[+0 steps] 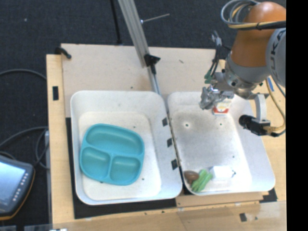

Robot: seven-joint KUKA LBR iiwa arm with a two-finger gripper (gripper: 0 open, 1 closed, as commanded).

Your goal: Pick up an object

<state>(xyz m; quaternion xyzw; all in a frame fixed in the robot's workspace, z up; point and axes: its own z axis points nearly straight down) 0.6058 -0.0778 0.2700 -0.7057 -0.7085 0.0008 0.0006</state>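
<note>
The gripper (pixel 211 101) hangs over the right bin (pixel 250 172); its jaws' state is unclear; a red-white object (pixel 221 109) is half-hidden.

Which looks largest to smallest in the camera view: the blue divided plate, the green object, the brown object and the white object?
1. Blue divided plate, by far.
2. Green object and white object: too alike to rank.
3. Brown object, partly hidden by the green one.
</note>
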